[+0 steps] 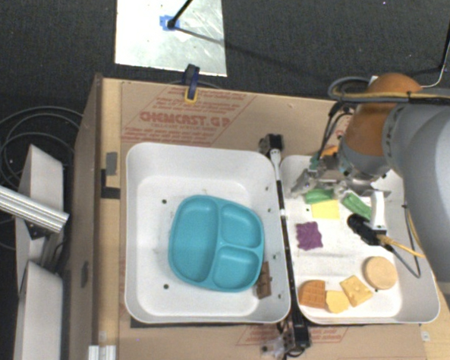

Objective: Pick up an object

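On the left of the counter [183,120] sits the left bin [143,208], and a teal divided plate [213,243] lies flat in its middle. At that bin's near right corner, tight against the wall shared with the other bin, a small brown piece [265,281] stands partly behind the plate's edge. It is too dark for me to name.

The loose things I could pick are in the right bin [415,301]. A purple lump [308,235] lies near its left wall. Toward the near edge there is an orange piece [312,293], with two tan chunks [355,290] touching each other just to its right. A round tan disc [380,272] lies just beyond them. A yellow square [326,210] lies flat farther back.

My jaws hang over the far left part of this bin, directly above a green piece [316,195] that borders the yellow square's far edge. They are a tangle of grey metal seen from above, with their tips lost against the bin floor. I cannot tell whether they are open or closed, or whether they touch the green piece. Part of that piece is covered by my own hardware. A second green piece [356,204] lies slanted to the right, and its far end runs under my wrist.

My arm [431,173] enters from the right and hides the bin's far right corner. The picture edge cuts off the arm itself.
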### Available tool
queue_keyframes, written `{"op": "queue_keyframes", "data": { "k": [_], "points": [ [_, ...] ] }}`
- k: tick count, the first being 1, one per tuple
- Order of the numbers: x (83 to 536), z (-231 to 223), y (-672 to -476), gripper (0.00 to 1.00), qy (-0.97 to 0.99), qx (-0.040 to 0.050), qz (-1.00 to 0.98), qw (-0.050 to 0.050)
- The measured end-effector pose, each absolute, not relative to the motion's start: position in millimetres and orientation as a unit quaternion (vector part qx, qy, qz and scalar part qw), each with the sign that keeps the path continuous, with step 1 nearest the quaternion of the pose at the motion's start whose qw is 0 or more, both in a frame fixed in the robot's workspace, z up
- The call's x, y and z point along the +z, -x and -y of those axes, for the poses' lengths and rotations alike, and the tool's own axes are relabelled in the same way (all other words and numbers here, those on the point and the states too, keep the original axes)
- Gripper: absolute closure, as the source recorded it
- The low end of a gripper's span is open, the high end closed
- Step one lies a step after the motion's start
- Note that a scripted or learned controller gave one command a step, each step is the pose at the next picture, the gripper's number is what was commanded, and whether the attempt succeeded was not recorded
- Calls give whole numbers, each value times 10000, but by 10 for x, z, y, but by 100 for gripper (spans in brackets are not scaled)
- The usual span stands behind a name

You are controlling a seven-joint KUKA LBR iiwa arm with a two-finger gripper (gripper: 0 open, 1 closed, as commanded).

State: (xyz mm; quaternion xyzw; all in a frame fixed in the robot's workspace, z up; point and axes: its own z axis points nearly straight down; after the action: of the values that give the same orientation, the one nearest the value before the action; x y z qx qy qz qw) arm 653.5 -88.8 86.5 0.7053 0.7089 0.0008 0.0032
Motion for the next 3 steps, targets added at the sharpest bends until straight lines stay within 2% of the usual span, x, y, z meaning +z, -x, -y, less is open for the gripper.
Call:
{"op": "queue_keyframes", "data": {
  "k": [1, 2, 3],
  "points": [
    [857, 1001, -6489, 0, -7070, 5, -7073, 17],
    [857, 1049, -6678, 0, -7054, 16, -7088, 19],
    [880, 1057, -6571, 0, -7065, 3, -7077, 12]
  ]
}}
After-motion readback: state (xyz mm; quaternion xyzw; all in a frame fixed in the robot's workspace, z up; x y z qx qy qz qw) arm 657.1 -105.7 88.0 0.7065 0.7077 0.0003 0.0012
